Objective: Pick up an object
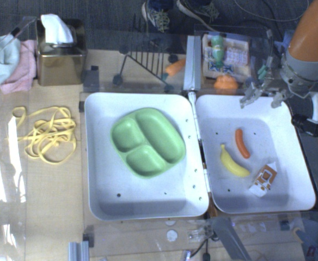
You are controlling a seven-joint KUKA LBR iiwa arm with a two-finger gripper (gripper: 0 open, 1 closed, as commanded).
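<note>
- Dark carpet ran across the top of the view, where a standing person's two shoes [179, 10] showed beyond a wooden bench [50, 200].
- Two shallow white bins sat side by side on that bench: the left bin [93, 200] and the right bin [289, 200], their near edges almost touching along the middle.
- In the left bin lay a green divided tray [148, 141], with three compartments, roughly central and flat on the floor.
- In the right bin lay three small things: an orange-red sausage [242, 143] near the centre, a yellow banana [233, 162] just beside it on the lower left, and a small brown-and-white carton [264, 179] lower right of the banana, apart from it.
- The gripper [262, 95] hung over the upper rim of the right bin, well apart from all three objects, with the arm's orange band [311, 29] above it at the right edge.
- Its two fingers appeared spread apart, tips pointing down and to the left, with nothing between them.
- Left of the bins, a tangle of yellow cord [46, 132] lay on the bench.
- At the upper left stood a brown tissue box [60, 58], with pale green and pink cloths [6, 64] beside it.
- Behind the bins rested a black wire rack [148, 64], a small orange toy [226, 84] and a printed card [227, 53].
</note>
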